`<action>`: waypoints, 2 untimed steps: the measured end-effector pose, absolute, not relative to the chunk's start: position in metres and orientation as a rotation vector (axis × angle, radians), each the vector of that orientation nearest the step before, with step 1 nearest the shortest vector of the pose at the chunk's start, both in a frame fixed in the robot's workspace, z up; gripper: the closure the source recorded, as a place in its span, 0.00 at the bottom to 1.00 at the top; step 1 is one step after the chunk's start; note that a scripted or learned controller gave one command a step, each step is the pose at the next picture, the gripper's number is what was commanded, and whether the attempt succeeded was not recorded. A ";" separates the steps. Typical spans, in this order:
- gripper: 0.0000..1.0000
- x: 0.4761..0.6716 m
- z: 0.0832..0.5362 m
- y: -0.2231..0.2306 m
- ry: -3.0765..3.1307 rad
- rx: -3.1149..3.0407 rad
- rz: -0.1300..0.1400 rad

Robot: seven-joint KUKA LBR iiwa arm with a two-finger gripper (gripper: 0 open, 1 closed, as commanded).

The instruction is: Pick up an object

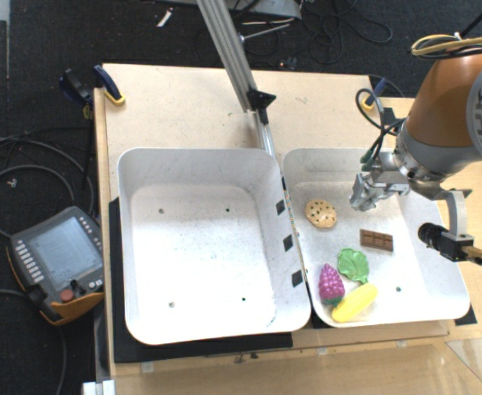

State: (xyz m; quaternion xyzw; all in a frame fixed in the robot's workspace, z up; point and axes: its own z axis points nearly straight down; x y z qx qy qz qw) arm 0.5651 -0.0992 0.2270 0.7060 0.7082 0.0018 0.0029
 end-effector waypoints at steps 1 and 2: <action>1.00 0.569 0.231 -0.038 2.232 2.211 0.004; 1.00 0.572 0.235 0.010 2.231 2.213 0.003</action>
